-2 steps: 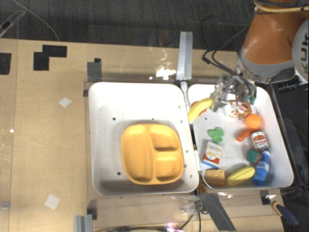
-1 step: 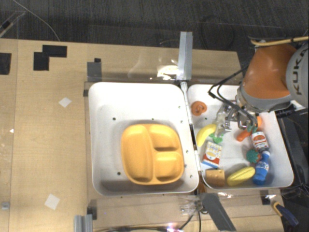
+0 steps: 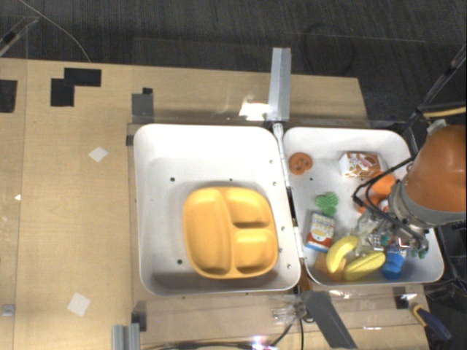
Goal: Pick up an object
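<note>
Fingers (image 3: 379, 233), state unclear, crowd bananas (image 3: 354, 257) near the right bin's front wall (image 3: 365, 279).

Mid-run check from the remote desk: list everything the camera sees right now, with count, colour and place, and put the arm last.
left bin: 1, white, left half of the bench
divided plate: 1, yellow, lower middle of the left bin
right bin: 1, white, beside the left bin
round piece: 1, orange, upper left of the right bin
printed packet: 1, white and red, upper middle of the right bin
green item: 1, green, centre left of the right bin
small carton: 1, white with red and blue print, below the green item
bananas: 2, yellow, lower part of the right bin
blue item: 1, blue, right of the bananas
arm: 1, grey with orange band, over the right bin's right side
gripper: 1, dark, just above the bananas
</note>
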`<state>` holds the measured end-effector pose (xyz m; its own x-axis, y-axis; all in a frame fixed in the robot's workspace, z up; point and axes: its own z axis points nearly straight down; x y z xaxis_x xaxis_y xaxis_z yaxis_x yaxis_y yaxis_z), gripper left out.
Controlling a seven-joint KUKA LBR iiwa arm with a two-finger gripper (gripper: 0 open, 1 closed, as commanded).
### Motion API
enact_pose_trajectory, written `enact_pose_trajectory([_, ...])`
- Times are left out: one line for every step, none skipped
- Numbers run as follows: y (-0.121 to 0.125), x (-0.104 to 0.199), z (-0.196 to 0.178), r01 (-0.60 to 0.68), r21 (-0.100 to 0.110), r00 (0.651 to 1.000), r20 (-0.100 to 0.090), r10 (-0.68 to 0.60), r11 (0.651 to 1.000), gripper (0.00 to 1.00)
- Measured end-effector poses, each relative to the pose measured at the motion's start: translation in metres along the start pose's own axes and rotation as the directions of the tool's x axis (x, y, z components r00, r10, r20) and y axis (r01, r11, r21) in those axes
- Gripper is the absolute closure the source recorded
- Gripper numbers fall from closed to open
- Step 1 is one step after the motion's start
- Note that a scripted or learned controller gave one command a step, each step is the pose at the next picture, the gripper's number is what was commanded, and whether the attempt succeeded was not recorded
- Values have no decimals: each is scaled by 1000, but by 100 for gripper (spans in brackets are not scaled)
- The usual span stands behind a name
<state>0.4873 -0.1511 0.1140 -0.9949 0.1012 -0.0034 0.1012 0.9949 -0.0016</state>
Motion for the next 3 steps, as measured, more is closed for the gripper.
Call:
enact_pose_trajectory([-53, -10, 24, -132, -2, 991, 10, 132, 991, 100])
enact_pose_trajectory([-9, -37, -31, 214, 0, 977, 8, -214, 977, 100])
enact_pose_trajectory([-47, -68, 20, 426, 0, 905, 5, -426, 905, 100])
